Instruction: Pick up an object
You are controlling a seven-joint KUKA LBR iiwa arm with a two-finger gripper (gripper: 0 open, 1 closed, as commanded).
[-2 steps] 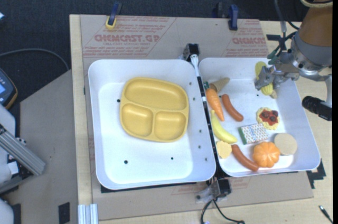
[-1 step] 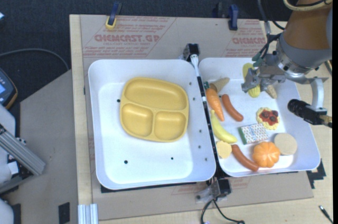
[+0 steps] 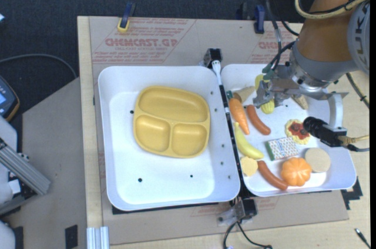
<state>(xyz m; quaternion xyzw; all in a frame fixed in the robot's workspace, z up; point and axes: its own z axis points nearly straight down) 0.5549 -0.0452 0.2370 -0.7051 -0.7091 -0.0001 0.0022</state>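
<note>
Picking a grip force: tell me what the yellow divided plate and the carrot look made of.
Yellow divided plate: likely molded plastic, matte; uniform colour, soft rounded compartment ridges. Carrot: probably toy plastic or rubber; flat even orange, slight sheen, though the finish is hard to judge.

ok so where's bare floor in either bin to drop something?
Left bin: a bare white margin all round the yellow divided plate, widest along the near and left walls. Right bin: crowded with carrot, banana, small pumpkin and hot dogs; no clear patch.
</note>
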